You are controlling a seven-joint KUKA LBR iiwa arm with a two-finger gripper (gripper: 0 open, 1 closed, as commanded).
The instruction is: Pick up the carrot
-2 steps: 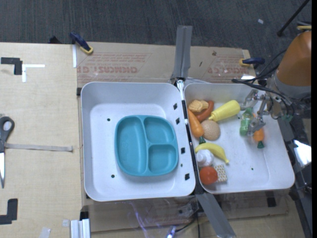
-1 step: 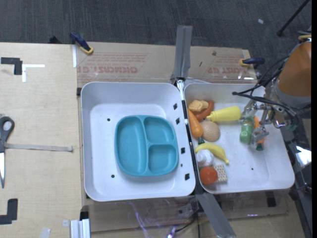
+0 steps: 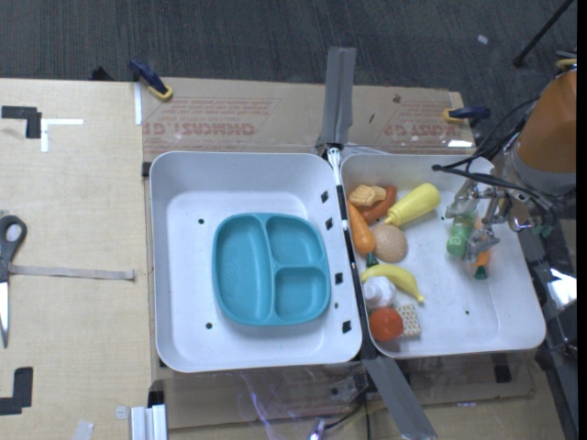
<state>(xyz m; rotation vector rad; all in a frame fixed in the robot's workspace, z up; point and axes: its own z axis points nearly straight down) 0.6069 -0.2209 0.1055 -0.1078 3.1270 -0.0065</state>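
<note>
An orange tapered carrot [image 3: 360,230] lies along the left wall of the right bin [image 3: 514,324], beside a tan round item [image 3: 390,243]. My gripper [image 3: 479,231] hangs low over the right part of that bin, well to the right of the carrot. Directly by it are a green item [image 3: 458,240] and a small orange piece [image 3: 481,264]. From this angle I cannot make out whether either of them is held.
The right bin also holds a yellow bottle-shaped item [image 3: 413,203], a banana [image 3: 394,276], a tomato [image 3: 386,324], a white item [image 3: 377,291], a cracker [image 3: 409,321] and a biscuit [image 3: 367,194]. A teal divided plate [image 3: 272,269] sits in the left bin [image 3: 174,246]. Scissors [image 3: 7,246] lie far left.
</note>
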